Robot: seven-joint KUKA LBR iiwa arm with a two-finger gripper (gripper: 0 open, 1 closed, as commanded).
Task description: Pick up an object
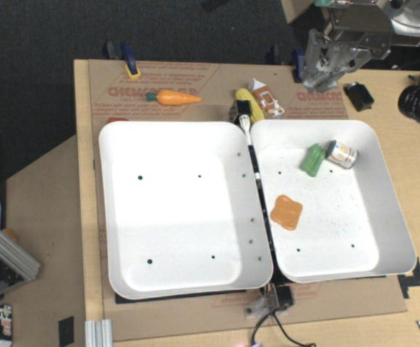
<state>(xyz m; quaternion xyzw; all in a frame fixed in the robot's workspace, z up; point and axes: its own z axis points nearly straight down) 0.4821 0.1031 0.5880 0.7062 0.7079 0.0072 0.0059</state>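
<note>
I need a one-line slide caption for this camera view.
End effector above the bench; right white bin holds a green block, small can and orange piece.

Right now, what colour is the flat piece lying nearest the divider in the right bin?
Orange, seen in the camera view: the flat piece.

In the right white bin [383, 194] lie a flat orange slab [287, 212] near its left wall, a green block [313, 160], and, just beside it, a small tipped tin [342, 154]
</note>
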